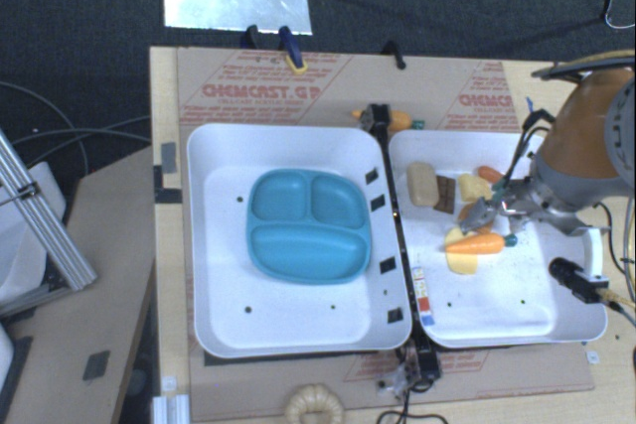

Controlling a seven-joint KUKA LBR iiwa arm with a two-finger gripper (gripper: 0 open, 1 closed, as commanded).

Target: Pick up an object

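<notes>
My gripper [494, 216] hangs low in the right bin [517, 318], in its upper middle, reaching in from the right. Just below and touching it in the view lies an orange carrot [477, 244], with a yellow wedge [461, 262] under the carrot's left end. To the gripper's left are a tan bread piece [422, 184] and a dark brown block [445, 195]. A pale yellow piece [473, 187] and a small orange piece [490, 174] lie just above the gripper. Nothing is visibly lifted.
The left bin [219, 313] holds a blue divided plate [306, 224]. A black rail with clips [390, 233] runs between the two bins. The right bin's front half is bare white floor.
</notes>
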